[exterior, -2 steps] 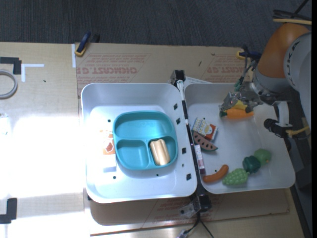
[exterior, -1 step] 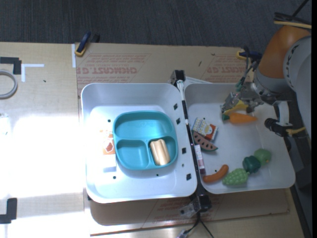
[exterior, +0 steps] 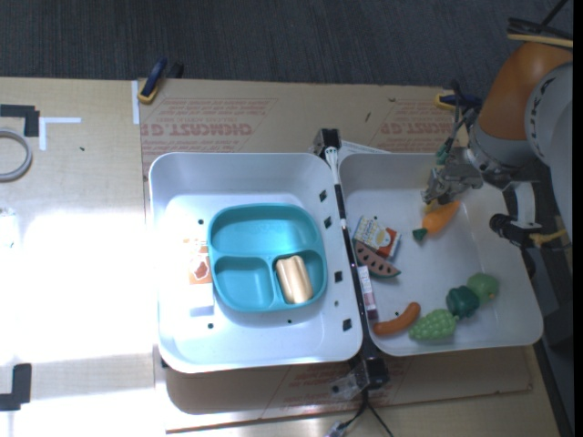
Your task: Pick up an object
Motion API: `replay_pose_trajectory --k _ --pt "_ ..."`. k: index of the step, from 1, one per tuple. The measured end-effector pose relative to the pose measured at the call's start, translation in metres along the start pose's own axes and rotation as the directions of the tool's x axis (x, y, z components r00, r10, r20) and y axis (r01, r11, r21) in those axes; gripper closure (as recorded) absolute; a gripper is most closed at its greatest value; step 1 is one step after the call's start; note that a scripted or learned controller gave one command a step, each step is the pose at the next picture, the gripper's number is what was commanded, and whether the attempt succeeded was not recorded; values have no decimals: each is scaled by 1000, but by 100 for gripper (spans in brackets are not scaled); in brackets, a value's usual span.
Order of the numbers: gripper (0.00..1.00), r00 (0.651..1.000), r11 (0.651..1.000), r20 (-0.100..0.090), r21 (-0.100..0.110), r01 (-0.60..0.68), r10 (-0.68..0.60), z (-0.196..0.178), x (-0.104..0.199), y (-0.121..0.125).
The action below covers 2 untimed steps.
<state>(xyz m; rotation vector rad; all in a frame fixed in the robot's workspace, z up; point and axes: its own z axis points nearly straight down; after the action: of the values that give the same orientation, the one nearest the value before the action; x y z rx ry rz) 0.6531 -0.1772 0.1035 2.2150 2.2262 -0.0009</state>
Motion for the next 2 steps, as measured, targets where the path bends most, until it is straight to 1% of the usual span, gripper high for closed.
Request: replay_pose_trajectory --k 1,2 --pt "100 1000 1000 0 -1 -2 2 -132 32 -36" --pt "0 1000 1000 0 -1 -2 2 -132 32 -36"
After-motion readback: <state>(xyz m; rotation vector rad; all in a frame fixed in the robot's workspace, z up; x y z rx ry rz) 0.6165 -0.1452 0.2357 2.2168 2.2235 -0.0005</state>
